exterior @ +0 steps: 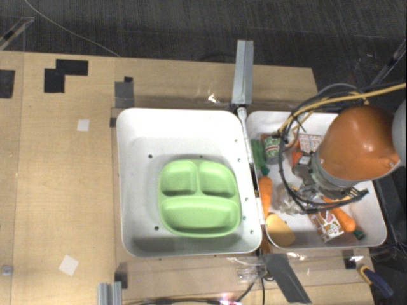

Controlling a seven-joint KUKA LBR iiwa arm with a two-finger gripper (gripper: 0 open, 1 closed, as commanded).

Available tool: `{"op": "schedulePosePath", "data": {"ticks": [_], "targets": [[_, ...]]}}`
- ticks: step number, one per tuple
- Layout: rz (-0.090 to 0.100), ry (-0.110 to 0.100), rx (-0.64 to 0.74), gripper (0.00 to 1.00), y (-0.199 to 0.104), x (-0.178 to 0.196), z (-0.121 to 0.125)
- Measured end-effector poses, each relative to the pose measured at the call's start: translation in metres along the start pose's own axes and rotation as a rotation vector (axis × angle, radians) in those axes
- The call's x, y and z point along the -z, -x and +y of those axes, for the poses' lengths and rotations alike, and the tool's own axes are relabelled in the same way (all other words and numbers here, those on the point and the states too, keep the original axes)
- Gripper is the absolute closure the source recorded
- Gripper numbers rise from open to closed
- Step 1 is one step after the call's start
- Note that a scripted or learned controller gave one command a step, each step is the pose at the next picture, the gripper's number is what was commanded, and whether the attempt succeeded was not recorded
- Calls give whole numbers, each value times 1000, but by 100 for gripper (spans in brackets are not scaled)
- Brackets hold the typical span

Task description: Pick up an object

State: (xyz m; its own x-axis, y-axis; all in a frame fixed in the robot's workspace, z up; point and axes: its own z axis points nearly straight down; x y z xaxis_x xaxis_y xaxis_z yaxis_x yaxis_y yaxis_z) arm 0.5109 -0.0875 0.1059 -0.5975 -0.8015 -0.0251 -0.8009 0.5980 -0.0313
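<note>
The right bin (379, 237) holds several small items: a green can (271, 149) near its back left, an orange carrot-like piece (264, 194) along its left wall, a tan rounded object (280, 229) at the front left corner, a small printed carton (328, 226) and another orange carrot (346, 220) at the front. The arm's orange band (357, 143) hangs over the middle of this bin, and the gripper (304, 192) reaches down under it among cables. The wrist hides its fingertips. A printed box (309, 143) peeks out behind the arm.
The left bin (137, 138) bears a green three-compartment tray (199, 197) in its middle. A metal divider post (242, 72) stands at the back between the bins. Cables (318, 103) loop over the right bin's back. Wooden bench surrounds both bins.
</note>
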Motion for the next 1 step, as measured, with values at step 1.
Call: {"op": "schedulePosePath", "data": {"ticks": [1], "targets": [[14, 20, 50, 100, 58, 81, -43]]}}
